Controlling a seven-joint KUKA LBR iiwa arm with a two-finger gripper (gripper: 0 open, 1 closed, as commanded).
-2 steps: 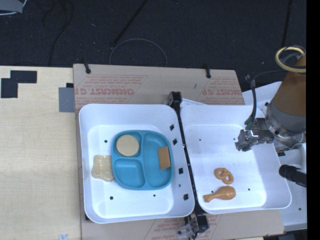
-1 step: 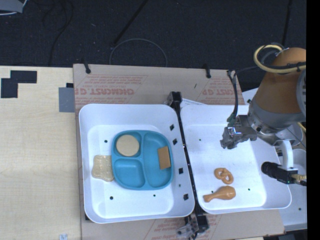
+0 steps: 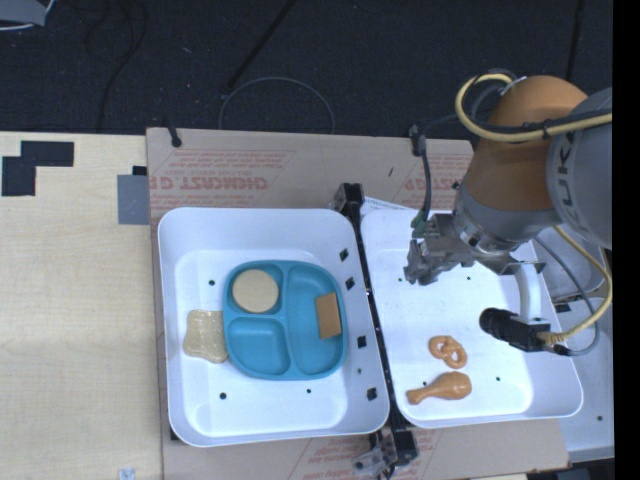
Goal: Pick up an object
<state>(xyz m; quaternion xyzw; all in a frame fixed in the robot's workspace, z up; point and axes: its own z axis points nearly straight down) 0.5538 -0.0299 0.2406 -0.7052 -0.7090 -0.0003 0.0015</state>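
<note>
**Gripper over right bin, nothing held, targets lie nearer the front wall**

Gripper (image 3: 425,266) hangs over the upper-left part of the right bin (image 3: 560,393), just beside the divider between the two bins. Jaws: cannot tell from this angle, the dark hardware blurs together. Nothing visible between them, so no grasp.

Candidates in the right bin:
- drumstick (image 3: 441,389), near the front wall, lying flat. Long axis runs roughly left-right with a slight tilt; thin bone end points left and a bit down toward the front-left corner, fat end to the right.
- pretzel (image 3: 448,349), just above the drumstick, close but apart. Roughly round, no real long axis.

Left bin (image 3: 170,268) holds a blue tray (image 3: 285,363) with a round cracker (image 3: 254,290) and a brown slice (image 3: 327,315) in its compartments; a pale toast piece (image 3: 206,336) sits against the tray's left rim.

Risks, as I judge them:
- Gripper is well apart from both right-bin items. A straight descent here closes on bare bin floor.
- Drumstick: closing along its length instead of across it would probably squirt it out. The thin end is a poor grip point.
- Pretzel and drumstick sit close together, so one may get nudged while going for the other.
- Drumstick is near the front wall, so a jaw could clip that wall.
- A black cable fitting (image 3: 512,329) hangs over the bin right of the pretzel and could snag or sweep items.
</note>
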